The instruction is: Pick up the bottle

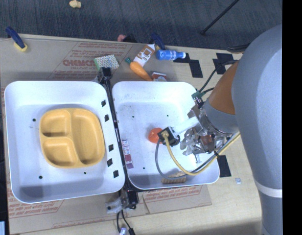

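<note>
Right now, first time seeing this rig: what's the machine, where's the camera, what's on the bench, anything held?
One camera, fixed above the bench, looks down at a slant. The big grey shape on the right is a KUKA arm. Its gripper hangs over the right bin, beside a small orange-red object. I can't see anything held. The left bin holds a yellow divided plate. A blue bottle lies outside both bins, on the cardboard.
</note>
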Robot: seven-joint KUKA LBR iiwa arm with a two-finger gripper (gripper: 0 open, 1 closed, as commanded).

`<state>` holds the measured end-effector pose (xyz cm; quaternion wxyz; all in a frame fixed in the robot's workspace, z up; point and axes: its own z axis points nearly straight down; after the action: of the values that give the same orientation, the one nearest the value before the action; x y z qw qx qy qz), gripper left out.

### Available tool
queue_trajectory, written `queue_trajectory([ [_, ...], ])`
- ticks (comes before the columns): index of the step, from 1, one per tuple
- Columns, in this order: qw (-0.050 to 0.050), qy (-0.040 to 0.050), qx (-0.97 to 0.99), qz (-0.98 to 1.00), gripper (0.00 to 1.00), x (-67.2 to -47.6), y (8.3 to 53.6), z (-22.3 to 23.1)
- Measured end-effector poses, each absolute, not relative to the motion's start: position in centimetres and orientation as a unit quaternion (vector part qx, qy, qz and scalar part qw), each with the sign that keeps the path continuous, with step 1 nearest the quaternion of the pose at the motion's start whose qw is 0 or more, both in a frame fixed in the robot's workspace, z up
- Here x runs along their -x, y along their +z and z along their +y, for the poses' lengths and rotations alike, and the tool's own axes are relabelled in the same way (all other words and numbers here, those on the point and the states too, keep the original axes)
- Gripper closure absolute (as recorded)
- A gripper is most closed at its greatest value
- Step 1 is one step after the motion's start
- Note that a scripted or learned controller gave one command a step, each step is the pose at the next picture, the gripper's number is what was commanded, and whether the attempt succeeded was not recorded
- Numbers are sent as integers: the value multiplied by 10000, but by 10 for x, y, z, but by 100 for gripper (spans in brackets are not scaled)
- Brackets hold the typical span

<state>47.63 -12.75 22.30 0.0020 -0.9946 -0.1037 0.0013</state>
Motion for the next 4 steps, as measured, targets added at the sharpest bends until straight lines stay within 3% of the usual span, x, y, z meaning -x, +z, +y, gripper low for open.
queue_trajectory([
  [2,30,29,9947,-1031,100,-475,207,-152],
  [3,22,14,9946,-1036,100,-476,222,-131],
  [4,29,24,9936,-1130,100,-476,220,-140],
])
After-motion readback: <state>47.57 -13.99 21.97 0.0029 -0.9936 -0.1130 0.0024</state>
